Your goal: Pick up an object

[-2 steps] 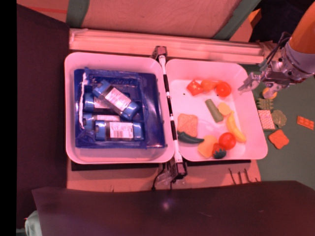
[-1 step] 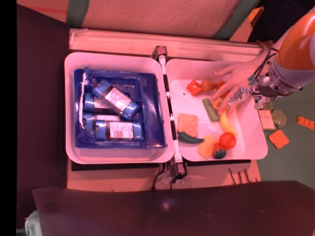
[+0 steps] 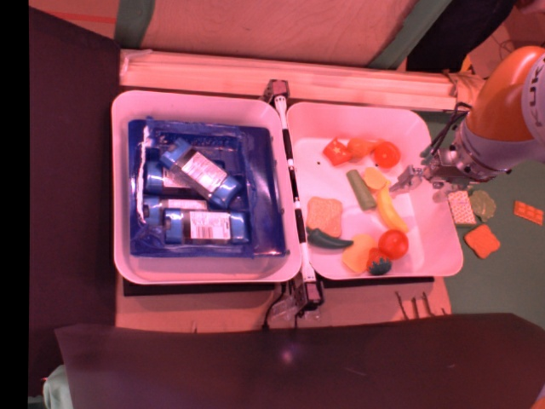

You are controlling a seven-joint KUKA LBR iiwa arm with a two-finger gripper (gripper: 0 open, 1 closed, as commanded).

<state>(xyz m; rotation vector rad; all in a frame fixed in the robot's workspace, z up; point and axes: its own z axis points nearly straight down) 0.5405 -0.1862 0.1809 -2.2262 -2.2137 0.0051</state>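
Okay, counting toys in the right bin (image 3: 430, 130) first: two red tomatoes (image 3: 386, 153), one red pepper (image 3: 337, 151), one green cucumber (image 3: 361, 189), one yellow banana (image 3: 392, 210), one bread slice (image 3: 324, 216), one dark green chili (image 3: 328, 239), plus a few orange bits too blobby to name. Closest to the gripper (image 3: 407, 180): a small orange piece (image 3: 375, 178) just left of the tip, with the banana right below it. Nothing visibly clamped; can't tell how far open it is, honestly. Well off to the tip's left, in the left bin (image 3: 121, 186): one blue tray (image 3: 264, 203) with at least three blue-capped bottles (image 3: 197, 170). Behind the tip, outside the bin on green flooring: four loose pieces, including a pinkish cracker (image 3: 461, 207) and an orange waffle (image 3: 482, 241). Between the bins, a thin white bar (image 3: 289, 160). Beyond them a pale wooden board (image 3: 281, 7); nearer the camera, black cloth (image 3: 298, 365).
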